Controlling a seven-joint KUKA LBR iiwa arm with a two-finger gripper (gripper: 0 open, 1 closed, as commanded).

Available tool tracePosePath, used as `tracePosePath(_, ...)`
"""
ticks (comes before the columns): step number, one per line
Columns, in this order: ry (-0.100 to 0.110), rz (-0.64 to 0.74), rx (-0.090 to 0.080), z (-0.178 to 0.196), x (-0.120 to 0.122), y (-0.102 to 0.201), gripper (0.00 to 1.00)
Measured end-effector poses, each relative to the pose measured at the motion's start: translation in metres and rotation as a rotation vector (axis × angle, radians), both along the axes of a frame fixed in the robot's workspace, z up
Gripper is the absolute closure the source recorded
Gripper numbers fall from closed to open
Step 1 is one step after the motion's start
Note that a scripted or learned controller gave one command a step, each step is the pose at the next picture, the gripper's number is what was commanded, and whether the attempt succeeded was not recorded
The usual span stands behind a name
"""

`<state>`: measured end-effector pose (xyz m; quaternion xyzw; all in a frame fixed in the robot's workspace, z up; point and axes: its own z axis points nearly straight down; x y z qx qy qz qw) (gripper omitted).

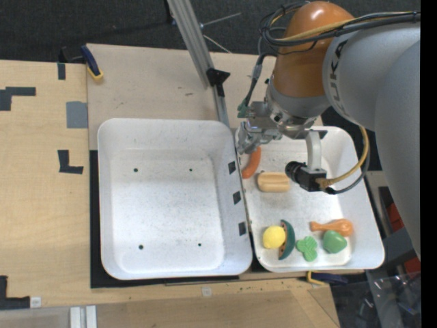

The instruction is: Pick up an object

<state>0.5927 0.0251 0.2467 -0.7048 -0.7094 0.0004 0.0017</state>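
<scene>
End effector (248, 144) is down at the top-left corner of the right bin (365, 251), right over the upper end of an orange carrot-looking piece (251, 162). Can't tell if it has actually got the thing or how far open it is, too much arm in the way. Looks like the grab step to me. Next it needs a clean close on the carrot, then a straight lift clear of the tan bread roll (272, 182) just beside it.
</scene>
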Motion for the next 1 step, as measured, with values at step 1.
tracePosePath(1, 0.002, 0.0, -0.001, -0.0191, -0.0115, 0.0515, 1.0)
